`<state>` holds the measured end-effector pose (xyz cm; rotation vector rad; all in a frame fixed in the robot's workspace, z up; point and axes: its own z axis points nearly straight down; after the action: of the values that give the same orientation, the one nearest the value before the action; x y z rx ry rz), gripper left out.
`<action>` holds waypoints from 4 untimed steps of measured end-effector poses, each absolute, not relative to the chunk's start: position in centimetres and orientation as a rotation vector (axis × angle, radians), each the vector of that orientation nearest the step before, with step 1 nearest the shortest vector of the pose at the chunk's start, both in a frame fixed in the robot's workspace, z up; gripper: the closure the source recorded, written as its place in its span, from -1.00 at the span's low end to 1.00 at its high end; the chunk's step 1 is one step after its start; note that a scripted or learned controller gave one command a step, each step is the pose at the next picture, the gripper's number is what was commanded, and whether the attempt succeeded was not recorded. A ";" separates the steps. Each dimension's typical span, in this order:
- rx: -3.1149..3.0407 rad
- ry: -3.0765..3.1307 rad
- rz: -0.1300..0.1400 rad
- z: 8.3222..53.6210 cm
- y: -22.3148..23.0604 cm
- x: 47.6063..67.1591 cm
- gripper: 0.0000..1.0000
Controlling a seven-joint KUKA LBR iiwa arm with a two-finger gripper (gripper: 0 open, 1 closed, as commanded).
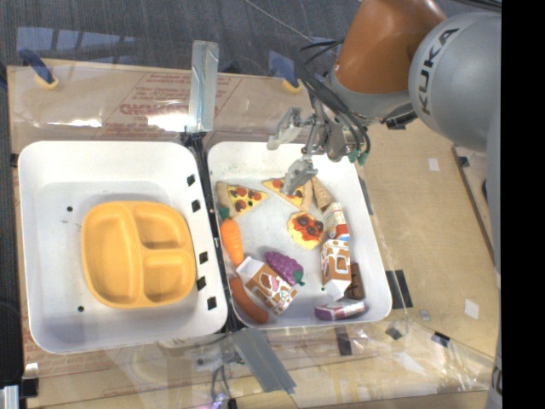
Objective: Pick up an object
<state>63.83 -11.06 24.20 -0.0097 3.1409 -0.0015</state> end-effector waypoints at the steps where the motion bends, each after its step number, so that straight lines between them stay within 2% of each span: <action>1: -0.080 3.144 0.003 8.9 -10.7 65.2 -1.00; 2: -0.404 3.110 -0.004 9.5 -20.5 64.8 -1.00; 3: 0.139 3.139 0.004 9.3 -10.0 63.4 -1.00; 4: 0.317 3.108 -0.006 26.7 -15.0 64.4 -1.00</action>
<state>64.37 -15.01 26.69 0.3166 3.1081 -0.0056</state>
